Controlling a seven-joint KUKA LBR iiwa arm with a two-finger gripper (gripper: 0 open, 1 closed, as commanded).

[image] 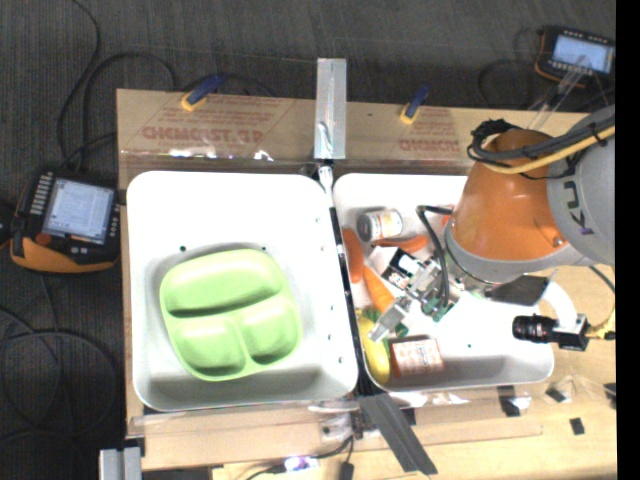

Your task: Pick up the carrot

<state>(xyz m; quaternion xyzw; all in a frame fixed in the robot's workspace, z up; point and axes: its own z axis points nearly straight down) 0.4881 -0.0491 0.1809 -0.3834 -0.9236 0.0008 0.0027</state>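
The carrot [376, 284] is an orange tapered piece lying at a slant in the left part of the right bin [500, 363]. My gripper [400, 306] reaches in from the right and hangs low over the carrot's lower right end, close to it or touching it. The grey arm with its orange band [505, 218] covers the bin's upper right part. I cannot see contact or a grasp on the carrot.
In the right bin a small can [381, 225] lies at the top left. A yellow item [373, 352] and a brown box [415, 356] lie at the front left. A thin orange strip [345, 256] runs along the left wall. The left bin [150, 208] holds a green divided plate [230, 311].
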